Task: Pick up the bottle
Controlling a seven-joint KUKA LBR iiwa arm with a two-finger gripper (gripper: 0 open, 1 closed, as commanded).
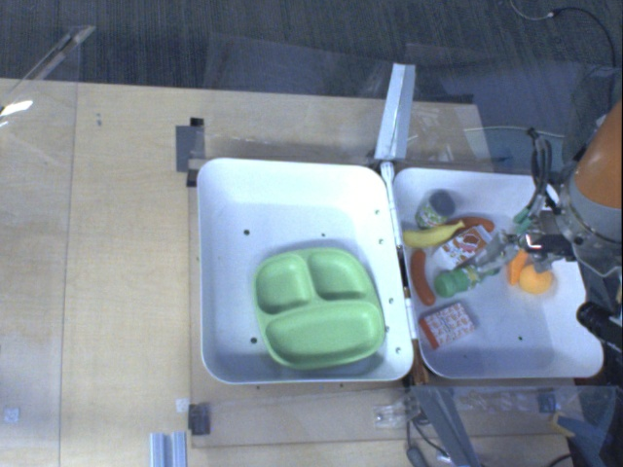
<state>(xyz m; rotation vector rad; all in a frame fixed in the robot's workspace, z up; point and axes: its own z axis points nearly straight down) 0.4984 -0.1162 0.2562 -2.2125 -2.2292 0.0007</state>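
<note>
The green-capped bottle (465,272) lies tilted in the right bin (506,353), between a banana (433,233) and a red packet (447,325). The pincer (533,244) hovers beside its far end, above an orange (532,276); whether it is released or clenched, I cannot tell.

Pale wooden bench (97,290), dark grey carpeted floor (243,13) beyond, thin cable (560,13) lying on it

arm (599,178) cut off at right edge

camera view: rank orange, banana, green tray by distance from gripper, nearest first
From the gripper:
1. Orange, right bin, just below it.
2. Banana, right bin, toward the divider.
3. Green tray, left bin, farthest.
</note>
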